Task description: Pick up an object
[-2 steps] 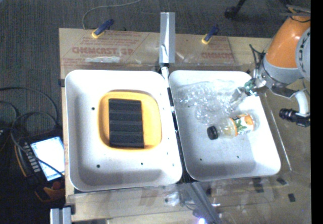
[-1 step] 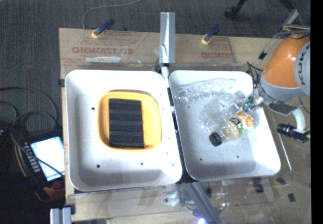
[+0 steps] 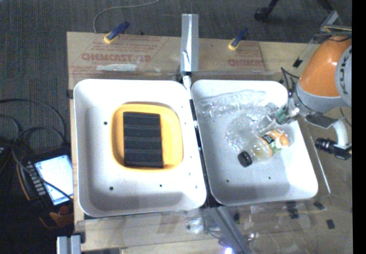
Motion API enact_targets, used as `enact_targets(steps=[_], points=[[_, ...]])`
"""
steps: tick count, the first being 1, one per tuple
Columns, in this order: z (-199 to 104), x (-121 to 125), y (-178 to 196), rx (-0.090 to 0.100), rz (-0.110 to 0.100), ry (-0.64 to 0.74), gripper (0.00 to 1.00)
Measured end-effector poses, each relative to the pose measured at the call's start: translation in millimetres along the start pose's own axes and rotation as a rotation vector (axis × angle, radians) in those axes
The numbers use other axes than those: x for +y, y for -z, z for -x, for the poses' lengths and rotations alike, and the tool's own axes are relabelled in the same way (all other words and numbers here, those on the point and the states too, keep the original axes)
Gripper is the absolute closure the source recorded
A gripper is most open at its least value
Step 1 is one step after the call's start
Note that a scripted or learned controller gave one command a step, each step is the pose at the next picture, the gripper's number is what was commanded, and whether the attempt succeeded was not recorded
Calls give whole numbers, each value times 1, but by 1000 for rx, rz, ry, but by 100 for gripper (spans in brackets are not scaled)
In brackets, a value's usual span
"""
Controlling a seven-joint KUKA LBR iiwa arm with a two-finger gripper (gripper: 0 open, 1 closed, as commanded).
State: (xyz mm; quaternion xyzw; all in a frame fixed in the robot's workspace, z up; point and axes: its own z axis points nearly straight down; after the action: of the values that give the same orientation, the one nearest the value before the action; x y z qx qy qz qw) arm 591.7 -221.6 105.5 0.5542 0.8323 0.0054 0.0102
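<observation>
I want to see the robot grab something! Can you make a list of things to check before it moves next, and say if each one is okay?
1. Something to grab in the right white bin: ok, a clear plastic bottle with a black cap and orange label lies on its side.
2. Bottle free of clutter: not ok, crumpled clear plastic wrap touches it.
3. Left white bin contents: ok, a yellow tray with a black ribbed block sits flat.
4. Grey and orange arm near the bottle: ok, beside the right bin.
5. Hand open: cannot tell.

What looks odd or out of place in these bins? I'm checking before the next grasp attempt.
In the right bin, a clear bottle with a black cap lies tipped on its side among crumpled clear plastic. The yellow-and-black sponge lies flat in the left bin.
</observation>
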Motion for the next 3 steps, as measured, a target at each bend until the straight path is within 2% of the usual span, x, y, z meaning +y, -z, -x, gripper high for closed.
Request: enact_targets(steps=[1, 2, 3], points=[[-20, 37, 79, 11, -17, 105, 100], [-45, 105, 90, 12, -15, 413, 100], [-45, 105, 90, 12, -15, 413, 0]])
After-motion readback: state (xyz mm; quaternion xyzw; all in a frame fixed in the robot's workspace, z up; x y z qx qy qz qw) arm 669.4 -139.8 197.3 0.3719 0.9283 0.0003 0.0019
